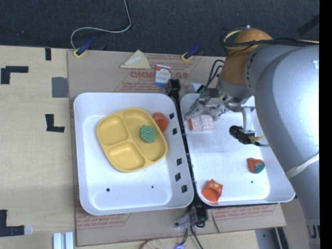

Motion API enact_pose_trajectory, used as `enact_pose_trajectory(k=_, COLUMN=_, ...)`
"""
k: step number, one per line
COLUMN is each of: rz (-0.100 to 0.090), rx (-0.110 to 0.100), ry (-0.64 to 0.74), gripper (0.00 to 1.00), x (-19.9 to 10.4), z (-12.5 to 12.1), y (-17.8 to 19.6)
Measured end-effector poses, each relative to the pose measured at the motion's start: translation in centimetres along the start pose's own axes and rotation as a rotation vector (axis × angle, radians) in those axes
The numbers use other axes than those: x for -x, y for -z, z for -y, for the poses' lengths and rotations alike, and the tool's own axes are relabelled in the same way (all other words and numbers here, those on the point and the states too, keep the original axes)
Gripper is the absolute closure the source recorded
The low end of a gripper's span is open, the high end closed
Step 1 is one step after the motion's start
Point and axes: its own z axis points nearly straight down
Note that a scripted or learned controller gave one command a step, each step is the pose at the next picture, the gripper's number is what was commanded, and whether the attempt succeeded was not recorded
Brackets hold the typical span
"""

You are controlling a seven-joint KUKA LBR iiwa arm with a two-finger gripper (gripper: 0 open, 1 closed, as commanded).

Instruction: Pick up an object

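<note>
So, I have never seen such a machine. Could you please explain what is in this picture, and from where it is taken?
One camera looks down at a slant on a bench. The big grey shape with an orange band at the right is a robot arm; a program moves it. Its tool hangs over the right white bin, near a pale packet. I cannot tell whether it grips anything. That bin also holds an orange piece and a small red and green piece. The left white bin holds a yellow divided tray bearing a green ball, with an orange thing beside the tray.
</note>
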Motion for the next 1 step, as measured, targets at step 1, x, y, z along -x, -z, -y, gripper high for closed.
enact_pose_trajectory(k=1, rz=0.003, rx=0.0, ry=0.002, gripper=1.0, x=0.0, z=-0.01, y=1.0)
